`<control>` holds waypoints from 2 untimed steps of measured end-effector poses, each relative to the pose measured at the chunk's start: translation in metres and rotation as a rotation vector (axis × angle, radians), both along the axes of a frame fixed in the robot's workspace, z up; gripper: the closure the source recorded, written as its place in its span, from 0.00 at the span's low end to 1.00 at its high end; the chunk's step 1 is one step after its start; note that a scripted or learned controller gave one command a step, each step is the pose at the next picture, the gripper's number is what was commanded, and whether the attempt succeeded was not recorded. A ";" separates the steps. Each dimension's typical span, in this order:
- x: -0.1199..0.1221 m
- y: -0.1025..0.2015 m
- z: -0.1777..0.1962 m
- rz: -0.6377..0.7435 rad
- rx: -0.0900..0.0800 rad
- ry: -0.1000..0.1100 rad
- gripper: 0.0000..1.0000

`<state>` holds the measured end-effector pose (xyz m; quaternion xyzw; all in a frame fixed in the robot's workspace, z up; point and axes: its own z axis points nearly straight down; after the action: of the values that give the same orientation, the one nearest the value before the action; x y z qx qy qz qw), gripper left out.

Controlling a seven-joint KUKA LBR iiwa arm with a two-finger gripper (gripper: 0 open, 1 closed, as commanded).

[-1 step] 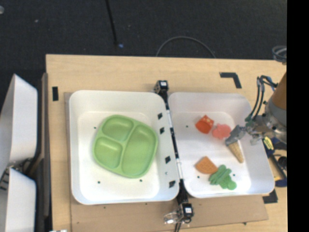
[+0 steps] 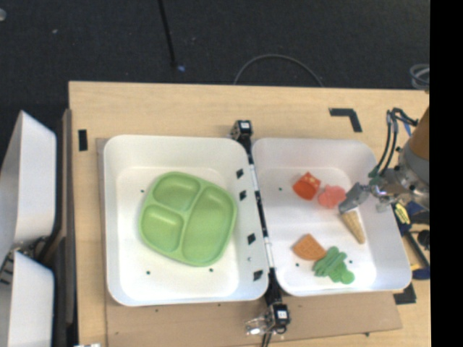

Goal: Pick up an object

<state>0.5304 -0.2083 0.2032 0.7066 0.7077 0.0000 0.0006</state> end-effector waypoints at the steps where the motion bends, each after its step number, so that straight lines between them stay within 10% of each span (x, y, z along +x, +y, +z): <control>1: 0.001 0.008 -0.048 -0.001 0.000 0.003 0.00; 2: 0.002 0.007 -0.099 -0.002 -0.001 0.000 0.00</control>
<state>0.5326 -0.2014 0.1043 0.7072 0.7070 -0.0004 0.0010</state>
